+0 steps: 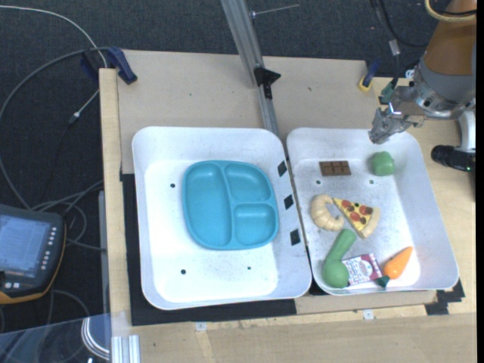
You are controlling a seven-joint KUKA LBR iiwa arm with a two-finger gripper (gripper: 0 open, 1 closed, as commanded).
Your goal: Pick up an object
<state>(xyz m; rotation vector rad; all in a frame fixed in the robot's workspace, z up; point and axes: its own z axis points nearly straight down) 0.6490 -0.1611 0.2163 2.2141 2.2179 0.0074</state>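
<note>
Gripper (382, 129) sits above the right bin's (432, 203) far rim, just beside a green ball (382, 163); finger state cannot be told. Chocolate bar (334, 169), croissant (327, 212), pizza slice (358, 215) and carrot (398, 262) lie in that bin. Blue tray (229, 204) occupies the left bin (155, 203).

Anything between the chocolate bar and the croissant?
No: in the camera view, bare white bin floor separates the chocolate bar from the croissant.
</note>
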